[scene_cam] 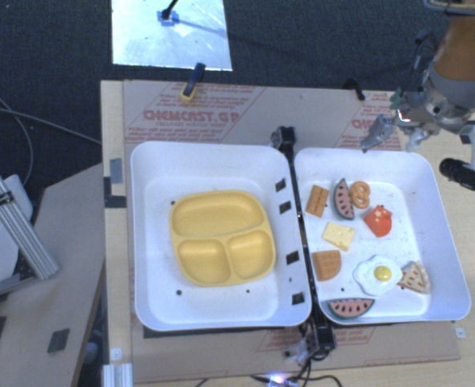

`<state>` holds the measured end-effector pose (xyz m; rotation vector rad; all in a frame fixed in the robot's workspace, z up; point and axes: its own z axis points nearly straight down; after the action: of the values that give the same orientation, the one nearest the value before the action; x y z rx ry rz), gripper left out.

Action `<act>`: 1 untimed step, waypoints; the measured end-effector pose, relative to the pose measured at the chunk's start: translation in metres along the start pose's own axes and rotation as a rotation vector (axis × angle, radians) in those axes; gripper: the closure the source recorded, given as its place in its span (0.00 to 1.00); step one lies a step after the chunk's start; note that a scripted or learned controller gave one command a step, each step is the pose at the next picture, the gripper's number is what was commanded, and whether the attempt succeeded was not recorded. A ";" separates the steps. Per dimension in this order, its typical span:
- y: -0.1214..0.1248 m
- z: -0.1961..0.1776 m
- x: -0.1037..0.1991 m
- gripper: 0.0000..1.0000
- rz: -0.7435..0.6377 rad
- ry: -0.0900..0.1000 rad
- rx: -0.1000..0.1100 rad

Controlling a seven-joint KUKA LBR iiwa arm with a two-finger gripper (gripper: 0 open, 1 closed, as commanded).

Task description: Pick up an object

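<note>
One grey two-finger gripper (393, 133) hangs above the right white bin's (443, 216) far rim, fingers apart, holding nothing; the approach step; next, descend onto the red plastic strawberry (378, 220).

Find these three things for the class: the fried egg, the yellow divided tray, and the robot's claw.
fried egg (380, 275), camera view, on the yolk.
yellow divided tray (220, 237), camera view, on the ridge between its compartments.
claw (393, 134), camera view, midway between its fingertips, above the right bin's far rim.
</note>
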<state>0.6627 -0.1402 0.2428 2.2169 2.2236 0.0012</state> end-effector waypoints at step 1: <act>-0.097 0.138 -0.024 0.00 0.008 0.004 0.018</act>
<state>0.5661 -0.1647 0.1044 2.2365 2.2263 -0.0147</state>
